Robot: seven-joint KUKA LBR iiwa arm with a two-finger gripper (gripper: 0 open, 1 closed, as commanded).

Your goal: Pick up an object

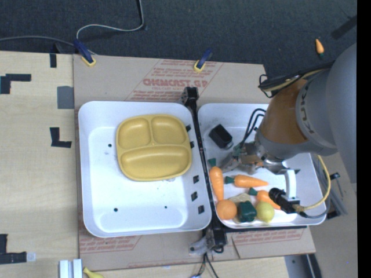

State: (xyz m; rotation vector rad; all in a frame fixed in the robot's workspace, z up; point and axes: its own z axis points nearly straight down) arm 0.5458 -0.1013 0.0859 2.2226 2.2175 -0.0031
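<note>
While the arm (pixel 301 117) reaches in from the right, its orange band is seen over the far part of the right bin (pixel 232 113). The gripper (pixel 246 158) is lowered inside this bin, near its middle, and it is partly hidden by the wrist. Whether it is open or closed cannot be told, and no object is seen held in it.

Several objects are gathered in the near part of the right bin. One carrot (pixel 216 183) is laid along the left wall, and a second carrot (pixel 250 182) is laid across, just below the gripper. A third, smaller carrot (pixel 266 198) is found to the right of them. At the near wall an orange round fruit (pixel 226 209), a dark green object (pixel 246 211) and a yellow-green fruit (pixel 265 212) are placed in a row, close together. A small black object (pixel 220 136) is placed apart from them, toward the far left corner.

In the left bin (pixel 98 172) a yellow divided plate (pixel 153 146) is laid in the far half. Both bins are set on a sheet of cardboard (pixel 174 80).
</note>
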